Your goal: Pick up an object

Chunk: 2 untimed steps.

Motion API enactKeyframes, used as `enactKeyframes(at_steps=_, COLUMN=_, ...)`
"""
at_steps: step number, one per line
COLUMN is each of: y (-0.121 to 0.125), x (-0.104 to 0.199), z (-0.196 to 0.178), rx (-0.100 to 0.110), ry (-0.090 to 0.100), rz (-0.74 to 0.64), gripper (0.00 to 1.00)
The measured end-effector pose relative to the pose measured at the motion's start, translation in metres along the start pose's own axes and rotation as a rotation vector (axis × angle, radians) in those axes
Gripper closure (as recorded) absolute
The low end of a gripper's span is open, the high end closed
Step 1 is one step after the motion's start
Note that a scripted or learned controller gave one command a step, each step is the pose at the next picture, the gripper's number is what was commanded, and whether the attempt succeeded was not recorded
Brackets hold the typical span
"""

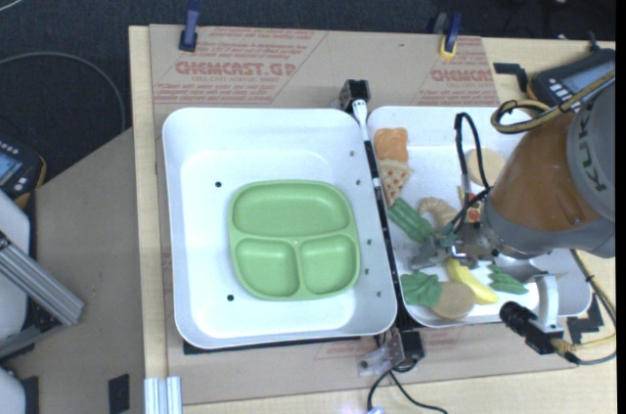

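Several small toy foods crowd the right bin [430,123], any of them a fair candidate for the pick: a yellow banana-like piece [468,282], a tan round piece [453,304], green leafy bits [423,286], and an orange piece [391,144] well apart at the far end. Gripper [442,251] sits low among the near cluster, just beside the banana-like piece, likely because the pile is densest there. Jaw state cannot be told; the wrist hides it, and nothing visibly sits between them. Left bin [191,207] bears a green divided tray [292,239], probably set centred as a drop target.
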<state>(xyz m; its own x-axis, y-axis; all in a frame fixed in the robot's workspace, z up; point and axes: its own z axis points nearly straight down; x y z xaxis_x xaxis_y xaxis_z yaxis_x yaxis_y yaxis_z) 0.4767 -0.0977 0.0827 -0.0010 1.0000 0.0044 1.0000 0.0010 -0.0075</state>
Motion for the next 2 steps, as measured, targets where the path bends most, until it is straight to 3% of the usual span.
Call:
enactKeyframes(at_steps=1, y=0.044, x=-0.062, z=-0.032, rx=-0.014, ry=-0.01, rz=0.004, gripper=0.0)
enactKeyframes(at_steps=2, y=0.055, x=-0.015, z=-0.002, rx=-0.006, ry=-0.003, rz=-0.003, gripper=0.0)
